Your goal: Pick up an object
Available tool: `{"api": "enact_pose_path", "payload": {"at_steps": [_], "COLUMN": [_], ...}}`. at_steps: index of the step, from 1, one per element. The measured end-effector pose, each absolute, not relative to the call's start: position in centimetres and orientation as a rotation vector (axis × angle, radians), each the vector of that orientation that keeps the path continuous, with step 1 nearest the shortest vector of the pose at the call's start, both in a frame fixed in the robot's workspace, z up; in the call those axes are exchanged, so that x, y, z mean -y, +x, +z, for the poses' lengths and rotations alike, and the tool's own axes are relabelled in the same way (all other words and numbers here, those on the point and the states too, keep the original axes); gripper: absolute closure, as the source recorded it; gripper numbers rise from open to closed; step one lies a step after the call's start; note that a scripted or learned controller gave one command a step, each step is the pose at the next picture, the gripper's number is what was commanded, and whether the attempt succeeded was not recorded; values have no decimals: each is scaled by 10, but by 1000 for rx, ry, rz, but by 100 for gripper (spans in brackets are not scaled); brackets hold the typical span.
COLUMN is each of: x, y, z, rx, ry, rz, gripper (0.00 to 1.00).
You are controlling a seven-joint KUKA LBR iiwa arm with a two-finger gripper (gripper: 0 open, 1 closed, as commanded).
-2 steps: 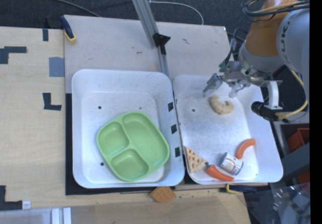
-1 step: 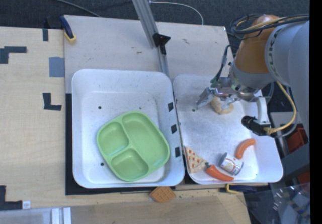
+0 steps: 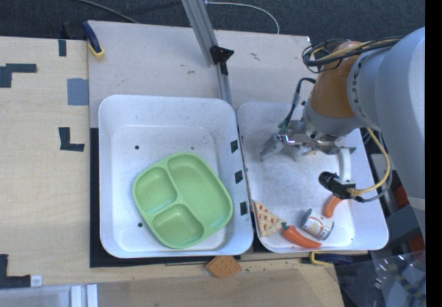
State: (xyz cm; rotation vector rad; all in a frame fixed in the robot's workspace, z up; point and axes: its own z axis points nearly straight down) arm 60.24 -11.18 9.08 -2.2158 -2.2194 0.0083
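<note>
**Mia:** Since the claw hangs low over the right bin with its two fingers spread apart and nothing between them, I think the picking up is not done.

**Ben:** Where are the things?

**Mia:** Down in the near corner, well apart from it: a small can, a carrot touching it, a waffle piece. The green plate sits in the left bin.

**Ben:** Anything hard to see?

**Mia:** The fingertips are blurry.
</note>
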Motion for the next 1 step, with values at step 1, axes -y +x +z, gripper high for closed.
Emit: {"api": "enact_pose_path", "payload": {"at_steps": [1], "x": [111], "y": [604], "z": [104], "rx": [2223], "ry": [-2216], "rz": [4], "gripper": [100]}}
